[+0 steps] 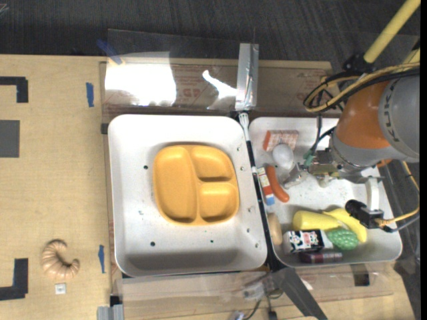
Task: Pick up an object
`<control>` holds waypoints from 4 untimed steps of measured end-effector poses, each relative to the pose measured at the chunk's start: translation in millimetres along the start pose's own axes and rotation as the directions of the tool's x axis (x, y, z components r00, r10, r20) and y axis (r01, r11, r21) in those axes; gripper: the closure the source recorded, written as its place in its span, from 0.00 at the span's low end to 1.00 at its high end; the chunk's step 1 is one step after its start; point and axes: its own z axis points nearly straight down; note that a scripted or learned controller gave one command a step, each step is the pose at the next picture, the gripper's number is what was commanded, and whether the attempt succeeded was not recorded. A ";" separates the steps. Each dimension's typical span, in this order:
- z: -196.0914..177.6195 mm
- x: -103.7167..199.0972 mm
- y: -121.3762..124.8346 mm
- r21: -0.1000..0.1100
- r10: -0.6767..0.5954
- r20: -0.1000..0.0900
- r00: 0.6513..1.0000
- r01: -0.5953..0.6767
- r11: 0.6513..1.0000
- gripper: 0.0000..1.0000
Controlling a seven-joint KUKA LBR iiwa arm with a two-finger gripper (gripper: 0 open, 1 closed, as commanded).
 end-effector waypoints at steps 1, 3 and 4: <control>-0.2 28.7 -85.4 -0.010 -0.223 0.005 0.975 0.223 0.975 0.00; -51.8 17.1 -92.1 -0.008 -0.155 0.005 0.988 0.156 0.988 1.00; -93.3 99.9 -55.7 0.006 0.126 0.002 0.992 -0.126 0.992 1.00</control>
